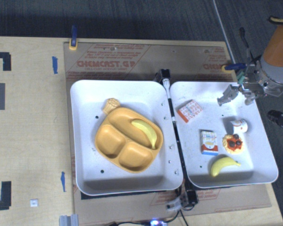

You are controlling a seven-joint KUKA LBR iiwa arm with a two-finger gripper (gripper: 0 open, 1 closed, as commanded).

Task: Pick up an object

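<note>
A: Where is there room in the right bin [269, 171]?

B: Its near-left floor is bare. Toward the right, a small carton [209, 141], an orange toy [233, 143], a white cup [239, 125] and a banana [222, 165] crowd together (narrow gaps between).

A: And the left bin [80, 126]?

B: A yellow divided tray [125, 140] fills its middle; free strips run along the walls.
</note>
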